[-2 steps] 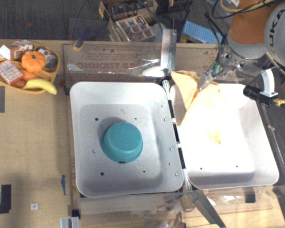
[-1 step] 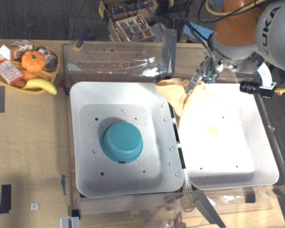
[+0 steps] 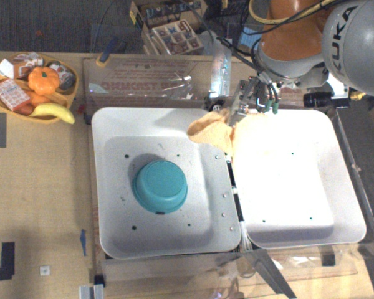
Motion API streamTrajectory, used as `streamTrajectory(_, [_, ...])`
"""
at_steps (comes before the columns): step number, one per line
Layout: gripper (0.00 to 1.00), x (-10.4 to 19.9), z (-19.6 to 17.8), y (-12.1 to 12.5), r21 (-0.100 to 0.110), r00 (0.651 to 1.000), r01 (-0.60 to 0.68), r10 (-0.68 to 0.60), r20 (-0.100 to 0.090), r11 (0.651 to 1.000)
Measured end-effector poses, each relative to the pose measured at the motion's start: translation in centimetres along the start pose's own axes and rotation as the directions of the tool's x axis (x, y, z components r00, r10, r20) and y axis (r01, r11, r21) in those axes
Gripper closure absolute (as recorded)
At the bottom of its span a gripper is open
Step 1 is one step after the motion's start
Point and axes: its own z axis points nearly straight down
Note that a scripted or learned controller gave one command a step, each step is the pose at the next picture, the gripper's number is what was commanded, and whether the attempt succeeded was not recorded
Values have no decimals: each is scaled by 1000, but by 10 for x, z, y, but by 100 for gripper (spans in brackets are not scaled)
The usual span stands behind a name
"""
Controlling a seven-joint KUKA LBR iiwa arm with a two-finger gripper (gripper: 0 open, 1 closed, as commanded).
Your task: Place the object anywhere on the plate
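Between two bins (image 3: pixel 112 229), one hand (image 3: pixel 232 118) seemingly clamped on one tan object (image 3: pixel 210 131), one teal plate (image 3: pixel 160 185).

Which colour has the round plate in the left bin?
Teal, a blue-green; the plate shows clearly in the camera view.

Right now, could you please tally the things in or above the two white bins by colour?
Teal: 1, the upturned plate in the left bin
Tan-yellow: 1, the object at the gripper, over the bins' shared edge
Total: 2

Plate (image 3: pixel 160 185) lies in left bin (image 3: pixel 109 136), beside right bin (image 3: pixel 311 179).
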Motion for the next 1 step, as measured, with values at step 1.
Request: streamTrajectory(1, [100,22,14,44,0,964,267,-267,0,964])
